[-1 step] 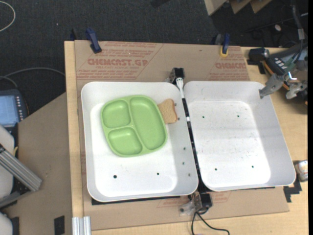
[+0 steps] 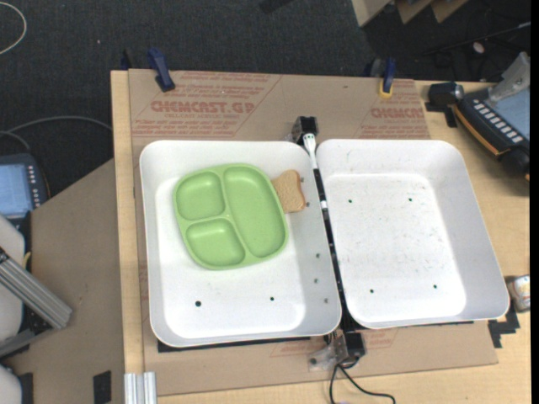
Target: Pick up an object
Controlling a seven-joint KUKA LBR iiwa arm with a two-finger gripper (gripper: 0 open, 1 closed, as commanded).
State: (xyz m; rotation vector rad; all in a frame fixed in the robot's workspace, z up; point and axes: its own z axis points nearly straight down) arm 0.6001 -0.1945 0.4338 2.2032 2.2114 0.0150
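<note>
Green plate (image 2: 232, 217): three-compartment dish, seen in the camera view lying flat in the upper part of the left bin (image 2: 244, 310), nothing in its wells
Tan piece (image 2: 290, 191): small flat slab, like a cracker or a toy slice of toast, touching the plate's upper right rim and just beside the bin's right wall
Right bin (image 2: 404, 225): white floor with only dark specks on it, edge to edge with the left bin
Bench cover: brown printed board (image 2: 253, 99) under both bins, held by a blue clamp (image 2: 160, 70) and a yellow clamp (image 2: 387, 78) at the far edge
Jaws: cannot tell whether open or closed
Step in hand: judged as the very start, with both candidate things lying free in the left bin and no approach made yet
Next move: reach across the right bin to the left one, come down open over the tan piece or the plate's rim, then close
Risk: the tan piece sits pinched between plate and wall, so there is little room for a finger on either side; the plate is wide and low, so only its rim offers a grip
</note>
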